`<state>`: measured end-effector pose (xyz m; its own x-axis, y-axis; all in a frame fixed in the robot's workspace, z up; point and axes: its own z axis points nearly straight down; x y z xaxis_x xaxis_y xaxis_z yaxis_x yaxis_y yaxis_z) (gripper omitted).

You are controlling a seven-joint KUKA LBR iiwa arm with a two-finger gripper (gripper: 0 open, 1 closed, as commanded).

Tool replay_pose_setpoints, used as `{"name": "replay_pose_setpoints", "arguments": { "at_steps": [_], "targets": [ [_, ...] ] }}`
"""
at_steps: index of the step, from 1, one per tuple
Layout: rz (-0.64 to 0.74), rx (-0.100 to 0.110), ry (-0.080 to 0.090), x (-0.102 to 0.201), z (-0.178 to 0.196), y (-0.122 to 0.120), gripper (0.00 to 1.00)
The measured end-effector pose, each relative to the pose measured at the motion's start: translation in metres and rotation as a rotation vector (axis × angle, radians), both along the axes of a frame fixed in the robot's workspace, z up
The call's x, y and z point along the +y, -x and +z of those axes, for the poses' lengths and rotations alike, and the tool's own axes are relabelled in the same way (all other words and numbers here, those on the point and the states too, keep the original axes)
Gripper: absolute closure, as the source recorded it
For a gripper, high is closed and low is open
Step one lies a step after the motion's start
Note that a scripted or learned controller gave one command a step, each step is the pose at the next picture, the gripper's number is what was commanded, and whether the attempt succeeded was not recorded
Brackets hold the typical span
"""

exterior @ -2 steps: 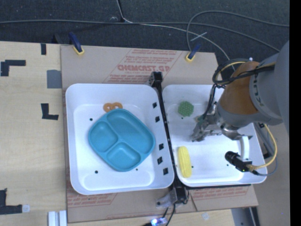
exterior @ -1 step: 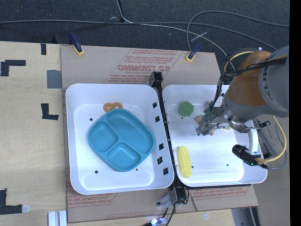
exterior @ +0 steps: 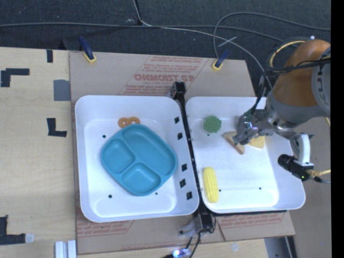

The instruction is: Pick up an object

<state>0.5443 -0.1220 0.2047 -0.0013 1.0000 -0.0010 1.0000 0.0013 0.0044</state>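
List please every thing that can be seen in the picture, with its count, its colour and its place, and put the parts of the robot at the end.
bins: 2, white, side by side on the bench
divided plate: 1, blue, left bin
pretzel: 1, orange-brown, left bin, at the plate's far edge
ball: 1, green, bumpy, right bin, far side
corn cob: 1, yellow, right bin, near left
wedge piece: 1, tan, right bin, under the pincer
clamps: 2, blue and yellow, far edge of the board
arm: 1, grey with orange band, from the right
pincer: 1, dark grey, low over the right bin
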Motion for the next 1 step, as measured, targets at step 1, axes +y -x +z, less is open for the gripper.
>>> {"name": "replay_pose_setpoints", "arguments": {
  "at_steps": [1],
  "targets": [
    [0.001,0.001,0.0,0.0073,0.0463,-0.0052,1.0]
  ]
}}
